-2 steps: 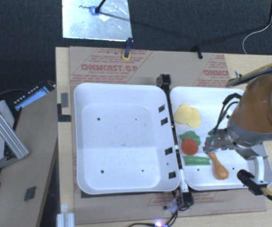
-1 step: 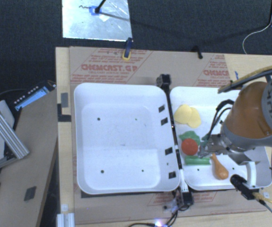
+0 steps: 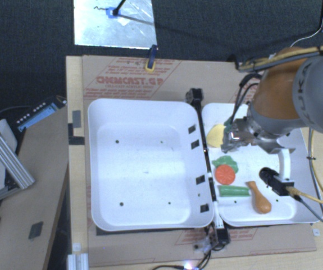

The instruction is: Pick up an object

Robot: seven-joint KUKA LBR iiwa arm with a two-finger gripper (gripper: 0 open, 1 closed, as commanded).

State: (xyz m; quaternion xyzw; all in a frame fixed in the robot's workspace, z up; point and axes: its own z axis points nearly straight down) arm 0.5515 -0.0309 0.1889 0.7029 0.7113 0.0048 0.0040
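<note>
On the desk (image 3: 77,218), the claw (image 3: 230,141) hangs over the right bin (image 3: 296,214), grip unreadable, beside the yellow piece (image 3: 215,133), above the red-and-green toy (image 3: 225,172).

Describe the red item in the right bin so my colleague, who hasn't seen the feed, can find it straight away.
Look in the right-hand white bin, beside the divider between the bins. Among the small items there, the round flat red-orange disc lies between a green leafy piece above and a green stick below. It's the only red, circular thing.
</note>
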